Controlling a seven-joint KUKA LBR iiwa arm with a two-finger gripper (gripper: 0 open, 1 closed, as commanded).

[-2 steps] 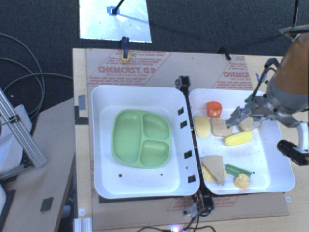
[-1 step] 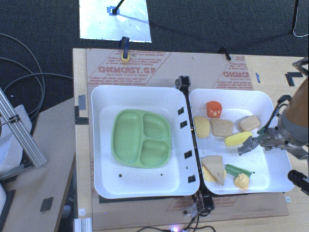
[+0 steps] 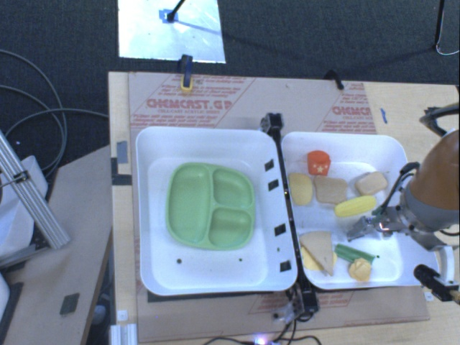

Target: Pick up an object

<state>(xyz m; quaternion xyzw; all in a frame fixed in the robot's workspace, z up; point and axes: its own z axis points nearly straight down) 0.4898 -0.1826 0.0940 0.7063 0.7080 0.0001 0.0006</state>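
Two shallow white bins sit side by side on the surface (image 3: pixel 215 95), which is lined with printed cardboard. In the camera view, the left bin (image 3: pixel 154 214) carries one pale green divided plate (image 3: pixel 210 205) with three compartments, lying flat near the bin's middle.

The right bin (image 3: pixel 392 149) holds the loose toy food items, eight by count. One orange-red piece (image 3: pixel 318 162) stands toward the far wall. In a row just below it lie one pale yellow rounded piece (image 3: pixel 300 189), one tan square slice (image 3: pixel 331 190) touching or nearly touching it, and one beige bun-like piece (image 3: pixel 371 183) further right. One bright yellow elongated piece (image 3: pixel 355 206), shaped like a corn cob or banana, lies tilted just beside the tan slice. Toward the near wall sit one cream and yellow wedge (image 3: pixel 318 250), one slim green piece (image 3: pixel 354 252) beside it, and one small yellow lump (image 3: pixel 360 269) touching the green piece's end.

The arm (image 3: pixel 438 185) reaches in from the right, its orange band low over the bin's right edge. The tool (image 3: pixel 368 226) hangs between the bright yellow piece and the green piece, close to both. Whether its tips are apart or together cannot be told, and no item is seen between them.
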